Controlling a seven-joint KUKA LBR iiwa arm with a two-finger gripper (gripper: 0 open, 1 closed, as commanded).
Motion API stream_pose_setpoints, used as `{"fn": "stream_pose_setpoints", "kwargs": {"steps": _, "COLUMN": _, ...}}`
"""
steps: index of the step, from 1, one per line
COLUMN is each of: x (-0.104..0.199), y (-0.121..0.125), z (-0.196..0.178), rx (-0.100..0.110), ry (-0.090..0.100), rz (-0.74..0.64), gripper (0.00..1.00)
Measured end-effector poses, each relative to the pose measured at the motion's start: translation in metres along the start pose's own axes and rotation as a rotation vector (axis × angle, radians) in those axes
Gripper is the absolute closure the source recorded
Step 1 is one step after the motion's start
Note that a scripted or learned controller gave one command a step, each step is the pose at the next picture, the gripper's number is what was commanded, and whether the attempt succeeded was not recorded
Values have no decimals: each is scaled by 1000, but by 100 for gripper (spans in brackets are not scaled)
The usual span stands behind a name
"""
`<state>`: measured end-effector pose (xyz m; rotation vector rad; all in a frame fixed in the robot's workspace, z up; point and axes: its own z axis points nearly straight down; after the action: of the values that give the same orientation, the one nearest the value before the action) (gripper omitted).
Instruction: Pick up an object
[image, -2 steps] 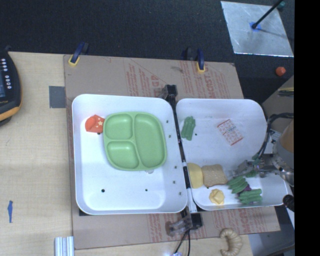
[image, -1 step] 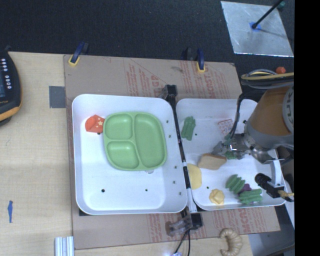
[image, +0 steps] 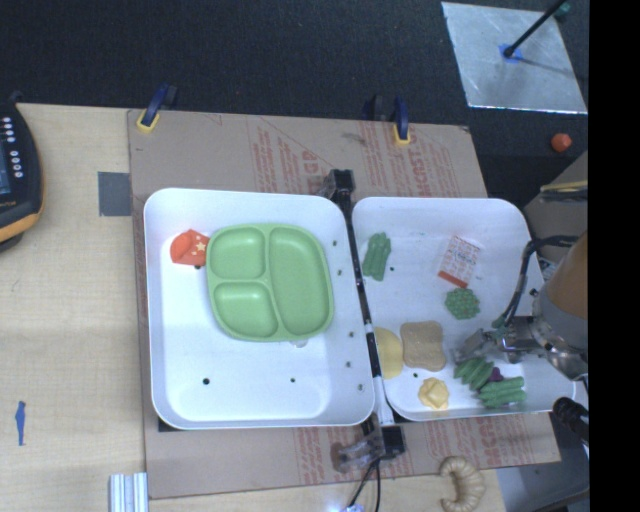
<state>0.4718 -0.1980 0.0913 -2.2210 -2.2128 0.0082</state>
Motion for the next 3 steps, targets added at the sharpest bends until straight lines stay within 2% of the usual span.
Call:
{"fn": "stream_pose_setpoints", "kwargs": {"steps": 1, "x": 31, "y": 82, "z": -57, "rx": -16, "ry": -1, "rz": -14, "gripper": 0}}
{"fn": "stream_pose_setpoints", "kwargs": {"steps": 2, "x": 29, "y": 98, "z": 2, "rx": -1, "ry": 1, "rz": -11, "gripper": 0}}
{"fn": "stream_pose_setpoints", "kwargs": {"steps": 3, "x": 28, "y": 98, "z": -12, "rx": -2, "ry": 0, "rz": -13, "gripper": 100}}
